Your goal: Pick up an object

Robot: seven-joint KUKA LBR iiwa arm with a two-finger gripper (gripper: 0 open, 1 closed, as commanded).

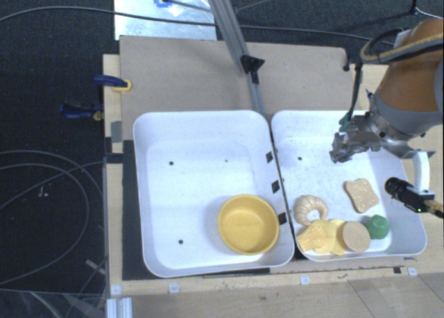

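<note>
Nearest the camera, at the front of the right bin (291, 136), sits a bunch of toy food. A yellow waffle-like piece (316, 237) is at the front left, touching a round tan disc (356, 237) on its right. A small green thing (378, 226) sits just beside the disc, near the bin's right wall. Behind the yellow piece is a curly croissant (310, 208). A slice of toast (361, 195) lies a bit further back & to the right, apart from the others.

The left bin (159, 143) has a yellow bowl (248, 223) in its front right corner, right way up, close to the wall btwn the 2 bins.

The arm (416, 73) comes in from the right, w/ its orange part over the right bin's far side. The gripper (345, 151) is over the middle of the right bin, behind the toast & well apart from the food. It's dark & small here, so can't tell how it is set. Nothing shows in its grip.

Both bins sit on a brown board (187, 73).
</note>
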